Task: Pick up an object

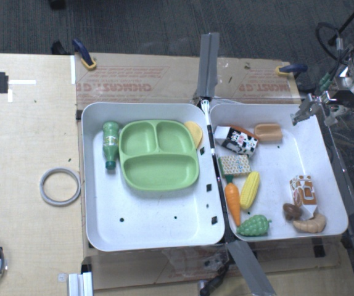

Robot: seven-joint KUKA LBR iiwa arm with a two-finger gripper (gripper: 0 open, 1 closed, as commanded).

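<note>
Cardboard [164,82] under the bins shows mirrored print, perhaps "CHEMCAS".

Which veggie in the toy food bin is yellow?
The corn, lying in the right bin. The carrot touching it is orange, and the bumpy vegetable below them is green.
</note>
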